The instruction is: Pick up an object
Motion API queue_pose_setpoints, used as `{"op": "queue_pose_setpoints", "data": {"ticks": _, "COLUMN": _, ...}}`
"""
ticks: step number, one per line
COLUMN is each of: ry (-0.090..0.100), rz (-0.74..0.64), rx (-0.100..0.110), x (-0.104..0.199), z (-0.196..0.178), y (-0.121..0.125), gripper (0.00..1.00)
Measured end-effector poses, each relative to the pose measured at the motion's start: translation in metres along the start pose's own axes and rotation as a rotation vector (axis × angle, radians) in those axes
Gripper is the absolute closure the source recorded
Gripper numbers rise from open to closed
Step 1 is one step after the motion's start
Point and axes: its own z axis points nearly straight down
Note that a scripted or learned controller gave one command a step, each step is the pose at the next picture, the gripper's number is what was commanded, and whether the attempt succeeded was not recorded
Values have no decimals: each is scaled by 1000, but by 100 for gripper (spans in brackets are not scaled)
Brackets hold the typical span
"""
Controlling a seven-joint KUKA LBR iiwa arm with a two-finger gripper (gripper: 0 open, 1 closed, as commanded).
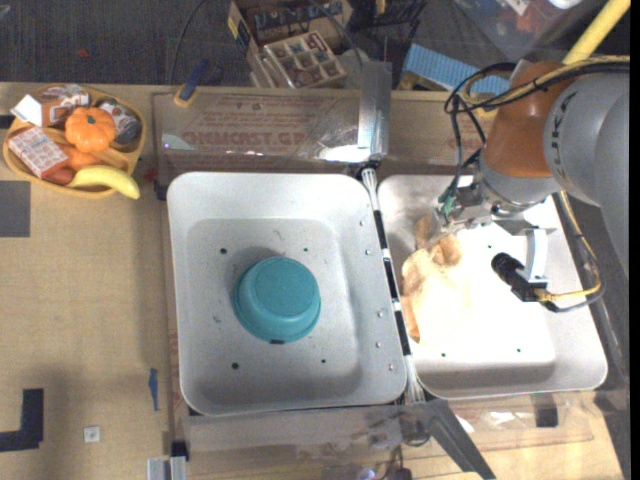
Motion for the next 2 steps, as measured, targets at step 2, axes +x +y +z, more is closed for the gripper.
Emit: {"op": "queue_pose_setpoints", "data": {"ticks": 2, "ry": 2, "rz": -119, "rx": 12, "x": 42, "z": -84, "y": 37, "gripper": 100}}
